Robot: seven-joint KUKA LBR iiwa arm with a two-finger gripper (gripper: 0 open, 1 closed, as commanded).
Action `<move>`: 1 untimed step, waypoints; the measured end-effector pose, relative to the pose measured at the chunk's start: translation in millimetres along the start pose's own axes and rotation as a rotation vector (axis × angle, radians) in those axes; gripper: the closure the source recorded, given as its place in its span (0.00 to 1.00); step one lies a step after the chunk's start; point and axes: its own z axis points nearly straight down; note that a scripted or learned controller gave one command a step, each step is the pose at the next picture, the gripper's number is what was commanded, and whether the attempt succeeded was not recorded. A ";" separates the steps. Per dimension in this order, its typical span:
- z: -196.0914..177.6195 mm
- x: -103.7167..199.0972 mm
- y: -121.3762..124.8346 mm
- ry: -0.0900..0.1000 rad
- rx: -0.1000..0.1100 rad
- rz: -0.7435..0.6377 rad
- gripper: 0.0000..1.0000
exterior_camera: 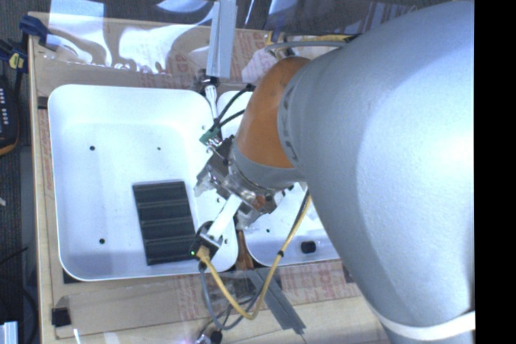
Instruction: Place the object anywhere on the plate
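A dark ribbed rectangular plate [165, 221] lies flat in the front part of the left bin [89, 197]. My gripper [213, 177] hangs low over the rim between the two bins, just right of the plate's far right corner. The grey arm and its orange band [262, 121] cover the gripper from above, and I see nothing held in it. No loose object shows on the plate or beside it.
The arm's bulk hides most of the right bin [270, 250]; only its front left corner shows, with a small dark spot [308, 247] on the floor. A grey post [221, 32] stands behind the bins. The left bin's floor left of the plate is bare white.
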 end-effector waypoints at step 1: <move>-8.4 1.6 -1.1 -0.001 0.005 -0.007 1.00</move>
